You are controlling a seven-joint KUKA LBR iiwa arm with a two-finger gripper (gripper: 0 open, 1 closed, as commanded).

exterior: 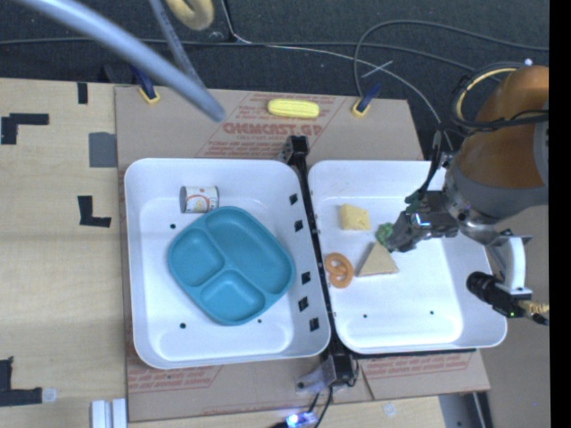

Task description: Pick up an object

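Note:
My gripper (403, 236) hangs low over the middle of the right bin (446, 328), coming in from the right. A small green object (384, 233) sits right at its tip; whether it is touching or held I cannot make out. Just below lies a tan wedge (378, 262). A brown pretzel (338, 270) rests to the wedge's left near the bin's left wall. A yellow cheese block (354, 218) lies up and left of the gripper.
The left bin (143, 328) holds a blue divided tray (230, 264) and a small can (199, 200) on its side. A yellow corn-like piece (293, 109) lies on the cardboard behind the bins. A black clamp (297, 150) sits on the divider between the bins.

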